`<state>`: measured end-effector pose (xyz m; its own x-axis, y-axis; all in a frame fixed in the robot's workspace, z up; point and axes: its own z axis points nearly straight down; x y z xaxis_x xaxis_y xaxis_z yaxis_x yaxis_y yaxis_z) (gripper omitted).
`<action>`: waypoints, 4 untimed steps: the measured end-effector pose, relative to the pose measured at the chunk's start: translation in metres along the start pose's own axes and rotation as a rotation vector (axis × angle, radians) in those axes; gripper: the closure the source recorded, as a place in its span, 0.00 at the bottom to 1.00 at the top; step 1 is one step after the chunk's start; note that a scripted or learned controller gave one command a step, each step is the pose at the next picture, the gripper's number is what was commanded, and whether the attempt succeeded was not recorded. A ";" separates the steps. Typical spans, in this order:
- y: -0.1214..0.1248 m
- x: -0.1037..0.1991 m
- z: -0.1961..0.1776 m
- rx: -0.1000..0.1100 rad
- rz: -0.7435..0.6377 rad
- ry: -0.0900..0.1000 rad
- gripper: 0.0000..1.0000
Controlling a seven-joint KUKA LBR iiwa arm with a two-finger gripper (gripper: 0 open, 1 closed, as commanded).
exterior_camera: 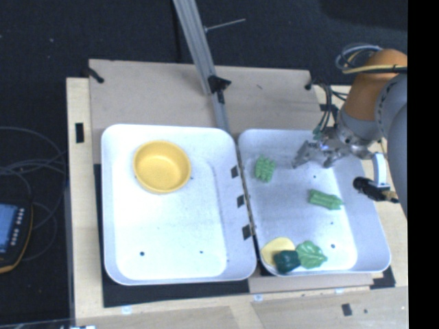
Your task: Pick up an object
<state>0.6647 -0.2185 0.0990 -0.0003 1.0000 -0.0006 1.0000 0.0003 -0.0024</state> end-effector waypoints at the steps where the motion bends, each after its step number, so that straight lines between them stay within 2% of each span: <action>1: 0.001 -0.001 -0.013 -0.005 -0.001 -0.002 1.00; 2: 0.005 0.005 -0.075 -0.008 0.000 0.000 1.00; 3: 0.005 0.004 -0.115 -0.007 0.000 0.000 1.00; 4: 0.001 0.058 -0.117 -0.004 -0.003 0.000 1.00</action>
